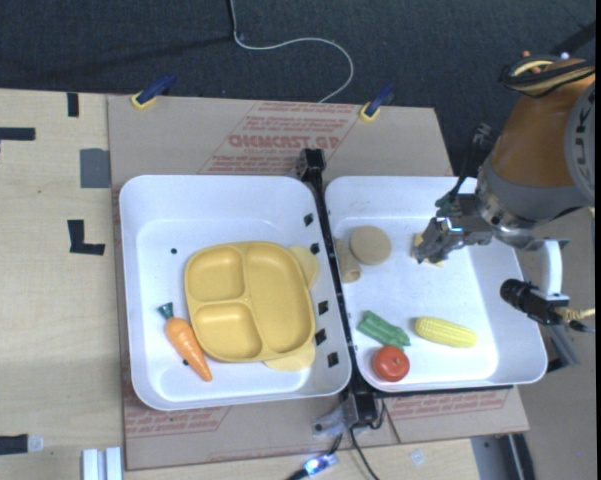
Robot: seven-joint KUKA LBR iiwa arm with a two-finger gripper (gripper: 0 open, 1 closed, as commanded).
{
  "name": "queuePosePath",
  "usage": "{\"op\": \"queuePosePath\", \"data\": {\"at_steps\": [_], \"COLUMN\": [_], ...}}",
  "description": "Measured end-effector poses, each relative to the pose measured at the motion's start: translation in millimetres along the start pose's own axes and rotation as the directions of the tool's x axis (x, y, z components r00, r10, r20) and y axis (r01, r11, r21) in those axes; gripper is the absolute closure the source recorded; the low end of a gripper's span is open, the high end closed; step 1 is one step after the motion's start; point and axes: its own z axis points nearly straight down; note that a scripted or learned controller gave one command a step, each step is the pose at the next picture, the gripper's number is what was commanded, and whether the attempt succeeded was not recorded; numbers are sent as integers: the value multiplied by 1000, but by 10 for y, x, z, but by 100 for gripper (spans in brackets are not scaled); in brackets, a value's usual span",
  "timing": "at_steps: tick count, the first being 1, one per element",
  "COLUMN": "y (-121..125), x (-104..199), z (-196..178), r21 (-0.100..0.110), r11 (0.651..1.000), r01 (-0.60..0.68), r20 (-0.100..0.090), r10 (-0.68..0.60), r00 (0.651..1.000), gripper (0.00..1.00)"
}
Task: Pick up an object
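Note:
The right bin (500, 368) holds a round tan cookie (369, 244) near its left wall, a green pepper (383, 328), a red tomato (390, 364) and a yellow corn cob (444, 332) toward the front. My gripper (432, 246) hangs over the middle of this bin, to the right of the cookie and above the corn. Nothing shows between its fingers. The left bin (140, 208) holds a yellow divided plate (248, 300) and an orange carrot (187, 345) at its front left.
A black divider clip (310, 163) sits where the two bins meet at the back. A white cable (300, 43) loops behind the cardboard sheet (280, 133). The arm's grey and orange body (540, 158) overhangs the right bin's right side.

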Motion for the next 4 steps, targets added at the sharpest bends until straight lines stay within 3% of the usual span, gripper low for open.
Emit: {"op": "queuePosePath", "data": {"at_steps": [1, 2, 4], "y": [224, 351, 270], "x": [491, 802, 715], "z": [-88, 136, 54], "r21": [1, 5, 4], "r11": [1000, 1000, 1000], "r01": [5, 3, -1], "r20": [-2, 0, 0], "r10": [-5, -3, 1], "r00": [1000, 1000, 1000], "gripper": [100, 100, 100]}}
